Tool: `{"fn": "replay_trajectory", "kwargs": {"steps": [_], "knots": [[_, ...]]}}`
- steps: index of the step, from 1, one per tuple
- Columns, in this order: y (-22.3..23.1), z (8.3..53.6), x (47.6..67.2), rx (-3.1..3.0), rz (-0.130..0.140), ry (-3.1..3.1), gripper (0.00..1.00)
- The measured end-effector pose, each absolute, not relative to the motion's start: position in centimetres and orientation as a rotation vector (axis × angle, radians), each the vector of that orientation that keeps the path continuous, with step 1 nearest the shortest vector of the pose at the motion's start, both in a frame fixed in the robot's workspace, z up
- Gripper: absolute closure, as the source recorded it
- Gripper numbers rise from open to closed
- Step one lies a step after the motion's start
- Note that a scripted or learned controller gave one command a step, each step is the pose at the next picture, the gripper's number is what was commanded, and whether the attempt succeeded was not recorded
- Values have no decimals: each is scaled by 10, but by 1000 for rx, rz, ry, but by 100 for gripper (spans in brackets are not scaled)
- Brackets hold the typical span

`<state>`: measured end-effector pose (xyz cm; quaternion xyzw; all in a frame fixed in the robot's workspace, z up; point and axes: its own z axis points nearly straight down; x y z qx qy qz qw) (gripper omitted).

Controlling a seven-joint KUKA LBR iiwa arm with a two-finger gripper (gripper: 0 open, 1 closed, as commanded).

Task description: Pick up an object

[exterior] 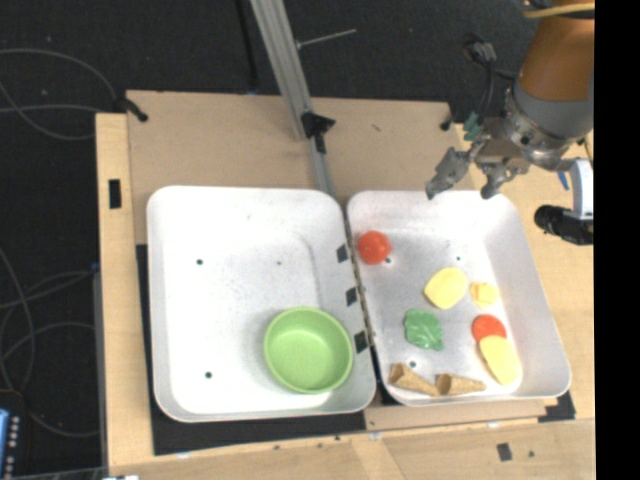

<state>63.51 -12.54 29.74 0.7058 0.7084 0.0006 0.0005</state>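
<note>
white bins sit side by side on the surface point(240, 138). the end effector point(466, 180) hangs over the far rim of the right bin point(535, 268), fingers spread and released, grasping nothing. within that bin lie a red ball point(374, 247), a yellow piece point(446, 289), a green piece point(424, 329) and two cones point(436, 381). the left bin point(220, 258) holds a green bowl point(308, 349)

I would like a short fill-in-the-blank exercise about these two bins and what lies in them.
1. The green bowl sits in the ____ bin.
2. The red ball lies in the ____ bin.
3. The pincer hangs with its fingers ____ and nothing between them.

Missing words: left; right; open
</note>
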Motion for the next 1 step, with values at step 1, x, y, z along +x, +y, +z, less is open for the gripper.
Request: {"fn": "replay_trajectory", "kwargs": {"steps": [1], "knots": [[-125, 297, 635, 2216, 2, 2225, 0]]}}
